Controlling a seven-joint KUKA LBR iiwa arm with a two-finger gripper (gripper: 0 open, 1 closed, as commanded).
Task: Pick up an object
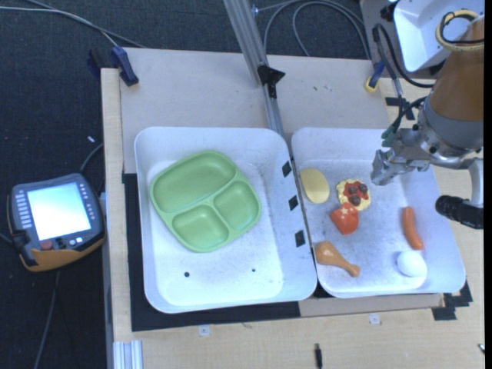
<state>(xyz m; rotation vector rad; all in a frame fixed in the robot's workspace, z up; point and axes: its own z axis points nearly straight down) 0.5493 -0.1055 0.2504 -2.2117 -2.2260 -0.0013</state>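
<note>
The right bin holds several toy foods: a pale yellow lemon, a yellow and red pizza slice, a red tomato, an orange sausage, a white egg and a tan chicken drumstick. My gripper hangs over the upper right part of this bin, just right of the pizza slice and above the sausage. Nothing shows between its fingers.
The left bin carries a green divided plate. A metal pole rises behind the gap between the bins. A teach pendant lies left of the bench. Cables run behind the bench.
</note>
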